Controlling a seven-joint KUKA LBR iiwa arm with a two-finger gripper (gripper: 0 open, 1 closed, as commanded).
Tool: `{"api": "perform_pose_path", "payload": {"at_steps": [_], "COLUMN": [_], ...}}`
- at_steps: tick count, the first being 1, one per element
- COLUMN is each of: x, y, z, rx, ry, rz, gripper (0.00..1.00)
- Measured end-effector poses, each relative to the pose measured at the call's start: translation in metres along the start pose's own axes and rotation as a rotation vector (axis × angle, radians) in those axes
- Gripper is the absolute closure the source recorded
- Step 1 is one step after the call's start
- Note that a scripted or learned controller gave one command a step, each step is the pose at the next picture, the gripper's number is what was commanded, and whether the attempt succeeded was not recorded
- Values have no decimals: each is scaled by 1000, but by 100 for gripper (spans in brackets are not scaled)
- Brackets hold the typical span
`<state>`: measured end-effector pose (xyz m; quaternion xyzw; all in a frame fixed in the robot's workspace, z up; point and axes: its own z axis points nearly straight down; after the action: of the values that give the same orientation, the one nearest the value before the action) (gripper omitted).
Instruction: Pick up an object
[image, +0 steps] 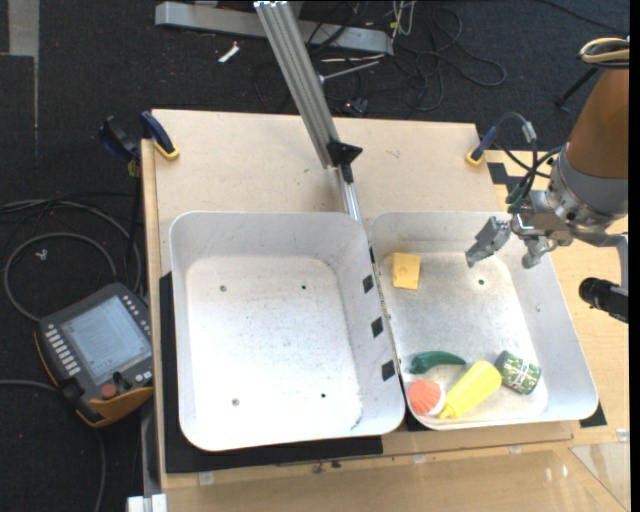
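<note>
Yellow sponge block (406, 271) lies flat in the right bin (560, 330), toward its far left, well apart from the gripper (510, 243), which hovers over that bin's far right with its two fingers spread open and nothing between them. The block looks light, soft and squashy, best pinched across its opposite sides. Along the near edge sit a green pepper (437, 360), a red ball (426, 397), a yellow bottle (470, 388) and a green can (519, 373). The left bin (200, 240) holds no objects.
</note>
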<state>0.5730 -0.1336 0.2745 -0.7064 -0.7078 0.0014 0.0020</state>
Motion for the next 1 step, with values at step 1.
{"api": "perform_pose_path", "payload": {"at_steps": [1], "x": [0], "y": [1], "z": [-2], "rx": [-5], "ry": [-1], "rz": [1], "gripper": [0]}}
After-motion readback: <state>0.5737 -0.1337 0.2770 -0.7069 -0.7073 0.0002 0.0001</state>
